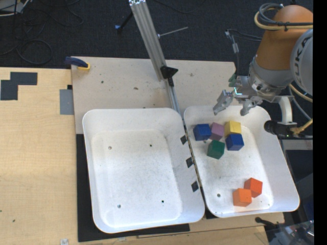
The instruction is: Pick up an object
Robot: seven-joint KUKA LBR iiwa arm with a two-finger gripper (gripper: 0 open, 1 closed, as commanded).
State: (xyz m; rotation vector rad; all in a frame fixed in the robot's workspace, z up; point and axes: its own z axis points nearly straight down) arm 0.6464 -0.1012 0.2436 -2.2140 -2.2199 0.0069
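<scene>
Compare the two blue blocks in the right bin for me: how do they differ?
The left blue block sits at the cluster's left end, touching only the purple block. The right blue block lies lower in the view, directly below the yellow block and right of the green block. The left one looks slightly bigger and a touch duller. Both are blue cubes resting in the right bin, neither held by the gripper.

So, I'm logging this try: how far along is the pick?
Nothing looks picked yet. The gripper hangs above the far rim of the right bin, with nothing between its fingers. All the blocks lie in that bin, among them the yellow block and green block. Descent, grasp and lift remain.
</scene>
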